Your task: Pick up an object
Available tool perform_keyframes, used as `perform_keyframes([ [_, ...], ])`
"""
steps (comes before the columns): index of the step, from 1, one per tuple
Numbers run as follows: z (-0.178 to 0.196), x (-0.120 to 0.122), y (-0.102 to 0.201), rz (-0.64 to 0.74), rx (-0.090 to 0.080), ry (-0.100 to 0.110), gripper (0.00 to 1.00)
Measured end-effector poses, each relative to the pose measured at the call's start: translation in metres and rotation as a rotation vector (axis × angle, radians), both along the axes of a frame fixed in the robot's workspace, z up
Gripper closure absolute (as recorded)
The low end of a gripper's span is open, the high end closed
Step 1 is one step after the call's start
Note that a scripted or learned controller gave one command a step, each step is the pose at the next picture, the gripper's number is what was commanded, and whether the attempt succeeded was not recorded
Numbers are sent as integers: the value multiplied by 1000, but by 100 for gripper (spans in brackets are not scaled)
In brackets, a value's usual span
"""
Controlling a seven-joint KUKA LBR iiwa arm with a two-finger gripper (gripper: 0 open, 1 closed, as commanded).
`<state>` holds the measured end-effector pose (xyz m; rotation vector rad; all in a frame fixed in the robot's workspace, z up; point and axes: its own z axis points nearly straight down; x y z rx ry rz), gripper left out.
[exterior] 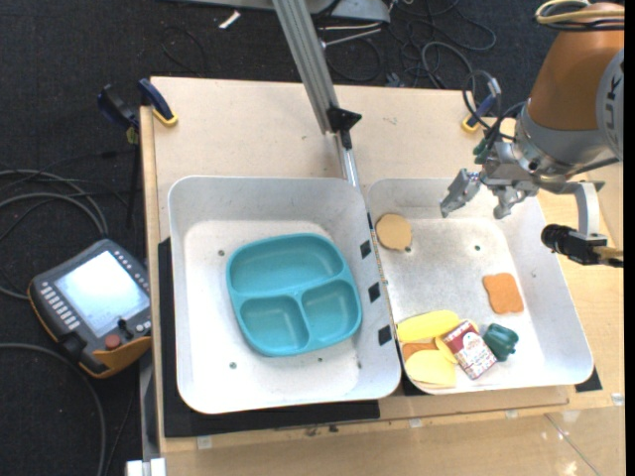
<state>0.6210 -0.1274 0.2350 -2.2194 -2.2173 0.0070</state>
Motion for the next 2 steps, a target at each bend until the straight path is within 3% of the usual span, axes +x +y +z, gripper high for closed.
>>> perform_keyframes([
  [2, -103, 12, 3, 3, 0, -1, 0],
])
